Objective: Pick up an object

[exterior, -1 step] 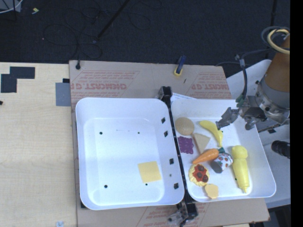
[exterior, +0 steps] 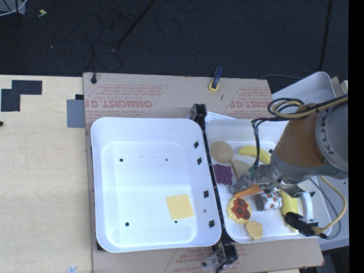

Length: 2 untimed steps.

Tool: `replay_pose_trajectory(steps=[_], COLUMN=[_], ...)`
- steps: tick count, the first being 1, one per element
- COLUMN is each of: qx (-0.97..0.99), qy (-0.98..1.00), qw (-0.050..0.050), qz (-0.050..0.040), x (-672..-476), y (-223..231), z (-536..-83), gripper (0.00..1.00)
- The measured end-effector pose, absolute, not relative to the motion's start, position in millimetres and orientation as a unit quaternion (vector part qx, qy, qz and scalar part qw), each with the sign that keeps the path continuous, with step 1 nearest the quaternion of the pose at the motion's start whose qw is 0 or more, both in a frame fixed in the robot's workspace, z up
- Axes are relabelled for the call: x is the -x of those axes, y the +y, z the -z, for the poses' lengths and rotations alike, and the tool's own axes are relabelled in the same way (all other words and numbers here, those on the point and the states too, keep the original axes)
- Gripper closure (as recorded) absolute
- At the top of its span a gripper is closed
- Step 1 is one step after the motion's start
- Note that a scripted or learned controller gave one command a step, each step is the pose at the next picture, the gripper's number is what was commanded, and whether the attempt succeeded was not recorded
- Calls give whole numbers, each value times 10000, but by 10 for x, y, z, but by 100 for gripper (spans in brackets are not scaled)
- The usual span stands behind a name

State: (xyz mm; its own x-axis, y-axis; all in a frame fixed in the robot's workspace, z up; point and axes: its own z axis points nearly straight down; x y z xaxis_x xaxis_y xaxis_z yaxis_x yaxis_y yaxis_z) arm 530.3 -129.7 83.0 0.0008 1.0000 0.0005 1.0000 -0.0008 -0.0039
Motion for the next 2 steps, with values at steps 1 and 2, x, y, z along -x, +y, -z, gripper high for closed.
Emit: replay_pose_trajectory(steps=[1, 2], qx=[7102, 7038], qy=[-7040, -7104], qw=[20, -46], qz=[-10, 53], x=[-5307, -6247], y=[-1327, -691], z=[-975, -1942], gripper=[100, 100])
